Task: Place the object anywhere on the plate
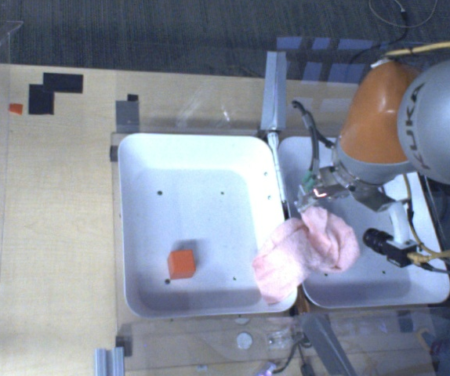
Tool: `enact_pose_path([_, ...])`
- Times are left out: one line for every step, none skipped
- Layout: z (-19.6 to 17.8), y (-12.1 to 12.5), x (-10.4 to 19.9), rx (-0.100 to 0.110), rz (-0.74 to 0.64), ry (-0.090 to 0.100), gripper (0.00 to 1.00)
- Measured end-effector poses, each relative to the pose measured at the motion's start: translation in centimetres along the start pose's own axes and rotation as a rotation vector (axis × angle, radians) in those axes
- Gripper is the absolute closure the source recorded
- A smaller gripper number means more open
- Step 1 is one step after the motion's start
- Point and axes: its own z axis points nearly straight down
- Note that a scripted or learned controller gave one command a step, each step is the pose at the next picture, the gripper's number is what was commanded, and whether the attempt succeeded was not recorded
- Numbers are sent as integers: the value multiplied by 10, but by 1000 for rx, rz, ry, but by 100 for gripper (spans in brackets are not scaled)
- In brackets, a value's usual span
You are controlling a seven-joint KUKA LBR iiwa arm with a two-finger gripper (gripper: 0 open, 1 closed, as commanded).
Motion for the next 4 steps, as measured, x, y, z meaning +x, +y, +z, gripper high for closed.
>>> enact_pose_path([-40,3,0,-1,-7,-1,100])
enact_pose_path([-32,28,42,1,-409,1,100])
enact_pose_path([-26,57,83,-1,-813,1,100])
enact_pose_path([-29,91,121,-5,-1213,0,100])
